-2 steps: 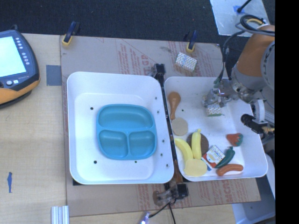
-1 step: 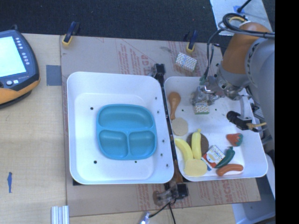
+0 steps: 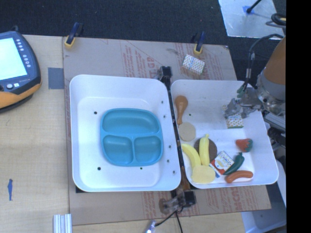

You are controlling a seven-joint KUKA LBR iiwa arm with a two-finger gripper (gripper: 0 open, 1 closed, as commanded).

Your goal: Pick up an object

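**Trainee:** What am I looking at, biggest items first?

**Operator:** I am viewing two white bins. The left bin (image 3: 82,130) is carrying a blue divided plate (image 3: 131,136). The right bin (image 3: 214,86) is holding the small items: two yellow bananas (image 3: 197,153), a wooden spoon (image 3: 181,108), a red sausage (image 3: 239,176), a green pepper (image 3: 235,164), a strawberry (image 3: 244,144) and a small packet (image 3: 235,122).

**Trainee:** Where is the tool sitting?

**Operator:** The gripper (image 3: 237,108) is hanging over the right bin's far side, just above the packet. Whether it is spread, closed or gripping, I cannot tell.

**Trainee:** How will that packet handle?

**Operator:** I am judging it light, thin and crushable. I am advising a grip across its short sides, low to the floor, with gentle force; a flat item may slip out.
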